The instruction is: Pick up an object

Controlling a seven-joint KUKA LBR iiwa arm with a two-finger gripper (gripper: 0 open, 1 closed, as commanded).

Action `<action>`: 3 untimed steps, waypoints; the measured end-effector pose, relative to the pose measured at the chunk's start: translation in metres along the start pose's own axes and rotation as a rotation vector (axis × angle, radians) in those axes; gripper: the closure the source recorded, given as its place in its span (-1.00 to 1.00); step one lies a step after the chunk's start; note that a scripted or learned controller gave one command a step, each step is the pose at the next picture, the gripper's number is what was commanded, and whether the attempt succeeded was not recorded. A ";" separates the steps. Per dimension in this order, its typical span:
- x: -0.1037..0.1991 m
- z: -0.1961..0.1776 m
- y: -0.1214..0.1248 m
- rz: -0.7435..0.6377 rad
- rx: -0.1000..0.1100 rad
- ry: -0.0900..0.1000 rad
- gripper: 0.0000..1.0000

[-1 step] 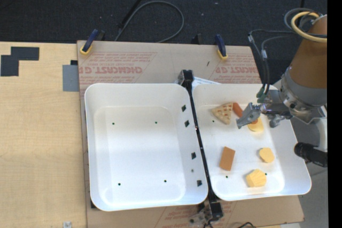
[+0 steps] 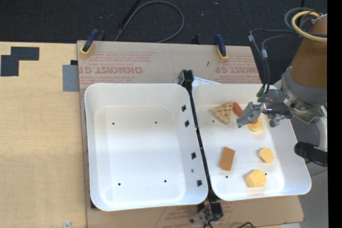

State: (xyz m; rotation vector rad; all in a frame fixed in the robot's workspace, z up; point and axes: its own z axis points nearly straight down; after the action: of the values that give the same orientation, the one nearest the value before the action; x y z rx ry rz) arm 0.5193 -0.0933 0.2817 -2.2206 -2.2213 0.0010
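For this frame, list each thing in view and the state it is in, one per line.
Pincer: low over the right bin, beside the red piece; grip unclear.
Pizza slice: lying flat in the right bin.
Red piece: lying beside the pizza slice.
Orange block: lying flat, apart from the others.
Two yellow chunks: resting loose near the front.
Left bin: sitting flat on the bench.

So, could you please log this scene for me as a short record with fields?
left bin: white, shallow
right bin: holds the food pieces
pizza slice: upper left of right bin
orange block: middle, near the divider
yellow pieces: one toward the right rim, one near the front
gripper: low over a small orange-yellow piece, right of the slice
held: nothing seen between fingers
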 end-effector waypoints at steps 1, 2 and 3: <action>0.005 0.044 0.000 -0.001 0.004 0.000 -1.00; 0.006 0.087 0.003 0.000 0.004 0.000 -1.00; 0.003 0.148 0.007 0.000 0.005 0.001 -1.00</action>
State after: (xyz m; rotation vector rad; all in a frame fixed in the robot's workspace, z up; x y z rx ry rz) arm 0.5264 -0.0900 0.1340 -2.2176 -2.2184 0.0065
